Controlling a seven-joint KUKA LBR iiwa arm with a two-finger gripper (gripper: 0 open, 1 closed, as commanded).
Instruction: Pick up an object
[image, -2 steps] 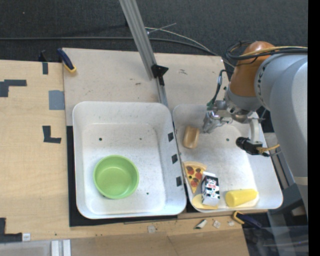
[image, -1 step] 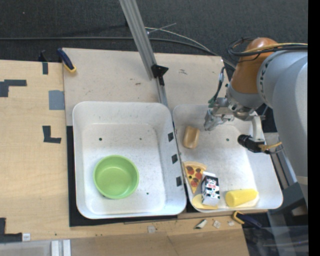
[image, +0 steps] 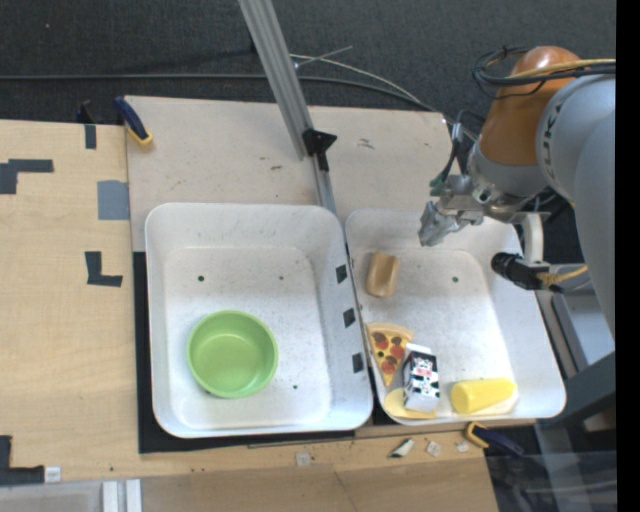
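From above, the gripper (image: 436, 232) hung over the right bin (image: 520, 310); whether it was open or clenched could not be told. Just left of it lay a tan bread-like block (image: 381, 273). Nearer sat a plastic pizza slice (image: 388, 346), a small black-and-white carton (image: 421, 379) with unreadable print, and a smooth yellow piece (image: 483, 395). A glossy round green bowl (image: 233, 353) sat in the left bin (image: 175, 300).

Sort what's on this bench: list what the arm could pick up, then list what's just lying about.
Could be picked:
green bowl, left bin
tan bread-like piece, right bin
pizza slice toy
small printed carton
yellow block
The gripper hangs over the right bin.

Lying about:
blue-yellow clamp
tape marks
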